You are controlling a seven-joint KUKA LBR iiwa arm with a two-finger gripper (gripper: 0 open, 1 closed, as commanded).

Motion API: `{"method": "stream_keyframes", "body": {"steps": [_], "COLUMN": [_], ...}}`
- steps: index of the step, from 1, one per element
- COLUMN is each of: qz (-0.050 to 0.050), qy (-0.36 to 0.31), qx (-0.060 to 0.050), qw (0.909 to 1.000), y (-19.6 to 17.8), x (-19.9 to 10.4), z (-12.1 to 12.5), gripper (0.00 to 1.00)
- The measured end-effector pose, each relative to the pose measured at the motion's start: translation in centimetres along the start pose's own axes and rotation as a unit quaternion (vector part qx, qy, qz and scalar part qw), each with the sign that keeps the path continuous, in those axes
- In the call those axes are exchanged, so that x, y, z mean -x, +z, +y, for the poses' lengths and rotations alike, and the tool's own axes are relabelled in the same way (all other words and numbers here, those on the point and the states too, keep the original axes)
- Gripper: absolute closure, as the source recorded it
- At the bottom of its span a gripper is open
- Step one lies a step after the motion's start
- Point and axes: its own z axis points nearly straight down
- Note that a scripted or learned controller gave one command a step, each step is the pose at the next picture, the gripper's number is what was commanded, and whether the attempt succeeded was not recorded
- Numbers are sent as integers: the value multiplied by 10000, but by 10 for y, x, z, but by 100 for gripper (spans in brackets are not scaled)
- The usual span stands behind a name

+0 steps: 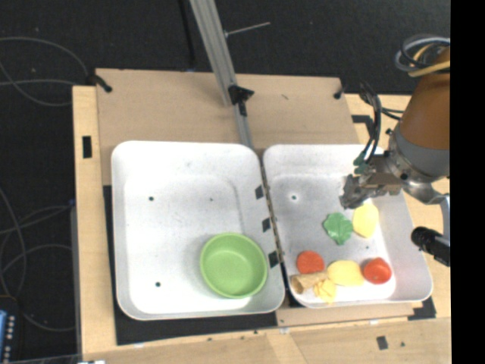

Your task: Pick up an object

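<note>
Task at an early stage, no pick yet as far as visible. Gripper [356,196] at right-centre of frame, low over the upper right part of the right bin [303,165], arm reaching in from the right edge. Jaw state impossible to tell: dark blurred tooling, no object visibly caught in it. No claim of a grasp.

Candidate objects all lying on the bin floor in the lower right of frame. Pale yellow object [366,220] just below and slightly right of the gripper, very close, contact unclear. Green crumpled object [338,227] beside it to the left, the two touching or nearly so. Further down along the near wall of the right bin: orange-red round object [309,262], yellow object [345,272], red round object [377,270], and a tan piece [307,283] at the bottom edge, with small yellow bits beside it, exact shape hard to tell.

Left bin [151,180] at centre-left, holding a green bowl [233,265] in its lower right corner, well apart from the gripper.

Judgement: approach roughly done, likely aimed at the pale yellow or green object. Left to do: final descent, close on one item, lift clear of the bin. Risk: the two nearest items crowded together, a nudge or double contact probable.
</note>
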Motion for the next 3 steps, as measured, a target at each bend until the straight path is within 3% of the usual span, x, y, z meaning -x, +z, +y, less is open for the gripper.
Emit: {"method": "stream_keyframes", "body": {"steps": [3], "qz": [1], "qy": [-7], "qx": [-38], "qw": [10000], "y": [30], "x": [-158], "z": [56], "gripper": [100]}}
